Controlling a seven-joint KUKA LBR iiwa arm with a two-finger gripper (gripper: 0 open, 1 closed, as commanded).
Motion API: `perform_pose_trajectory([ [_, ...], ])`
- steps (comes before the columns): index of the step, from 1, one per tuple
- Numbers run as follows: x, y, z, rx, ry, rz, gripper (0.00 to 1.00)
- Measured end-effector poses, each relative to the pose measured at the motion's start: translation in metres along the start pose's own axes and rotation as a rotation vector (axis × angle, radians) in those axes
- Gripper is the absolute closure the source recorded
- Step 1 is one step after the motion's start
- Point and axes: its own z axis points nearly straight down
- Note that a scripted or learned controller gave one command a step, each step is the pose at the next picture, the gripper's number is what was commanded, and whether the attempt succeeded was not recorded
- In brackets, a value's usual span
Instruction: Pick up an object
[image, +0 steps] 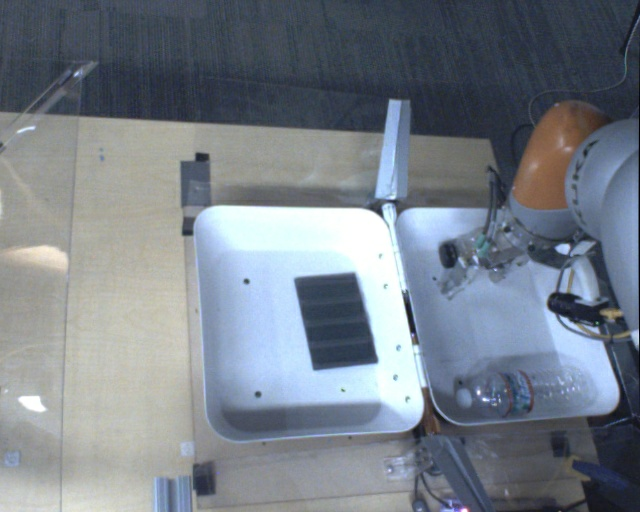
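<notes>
A clear plastic bottle (520, 390) with a white cap and a blue-green label lies on its side along the near wall of the right bin (430, 300). A ribbed black slab (336, 320) lies flat in the middle of the left bin (220, 300). My gripper (462, 268) hangs over the far half of the right bin, pointing left, well above and behind the bottle. Nothing shows between its fingers.
An upright grey post (393, 150) stands at the far end of the seam between the bins. Cables (580, 305) trail along the right bin's right side. A clear panel covers the bench at the left.
</notes>
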Motion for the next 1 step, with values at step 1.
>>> perform_pose_trajectory([
  [1, -0.0083, -0.0040, -0.0116, -0.003, -0.020, 0.003, 1.00],
])
